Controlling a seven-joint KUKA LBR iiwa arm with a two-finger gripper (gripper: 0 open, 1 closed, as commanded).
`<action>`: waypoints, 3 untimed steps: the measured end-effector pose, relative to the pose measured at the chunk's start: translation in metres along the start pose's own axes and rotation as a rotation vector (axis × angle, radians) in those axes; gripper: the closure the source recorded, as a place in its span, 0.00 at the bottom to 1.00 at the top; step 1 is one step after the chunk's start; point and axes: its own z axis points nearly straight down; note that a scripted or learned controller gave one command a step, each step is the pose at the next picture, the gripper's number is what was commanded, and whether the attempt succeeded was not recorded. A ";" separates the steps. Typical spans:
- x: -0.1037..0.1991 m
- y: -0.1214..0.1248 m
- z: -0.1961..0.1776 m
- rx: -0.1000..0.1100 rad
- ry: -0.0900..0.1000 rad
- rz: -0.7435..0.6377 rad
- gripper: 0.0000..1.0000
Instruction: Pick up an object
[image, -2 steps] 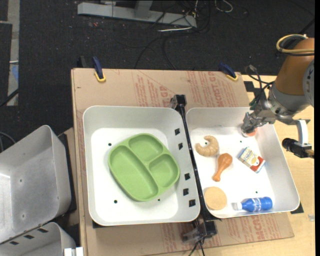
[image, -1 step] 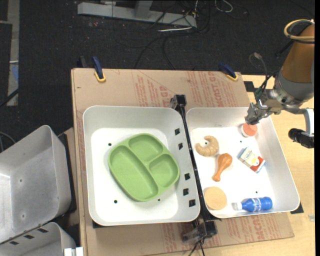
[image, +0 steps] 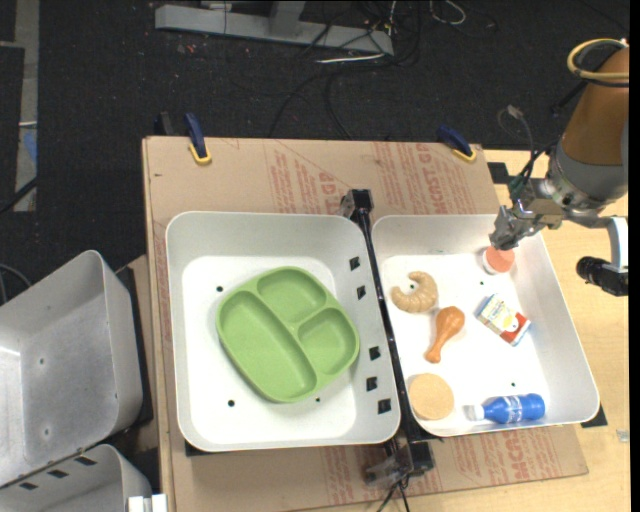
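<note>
Camera view: I see gripper (image: 508, 232) at far corner of right bin (image: 572, 330), just above small orange-pink round item (image: 498, 260); contact unclear. Cannot tell claw state from here. Same bin: croissant (image: 416, 292), drumstick (image: 446, 332) beside it, carton (image: 501, 319) near right wall, cookie (image: 432, 396) and blue bottle (image: 511, 408) along near edge. Left bin (image: 190, 300) holds green divided plate (image: 288, 333).
</note>
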 end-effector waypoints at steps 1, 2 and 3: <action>0.050 -0.010 -0.011 0.002 0.003 -0.004 1.00; 0.100 -0.031 -0.003 0.005 0.003 -0.004 1.00; 0.152 -0.054 0.004 0.005 0.003 -0.004 1.00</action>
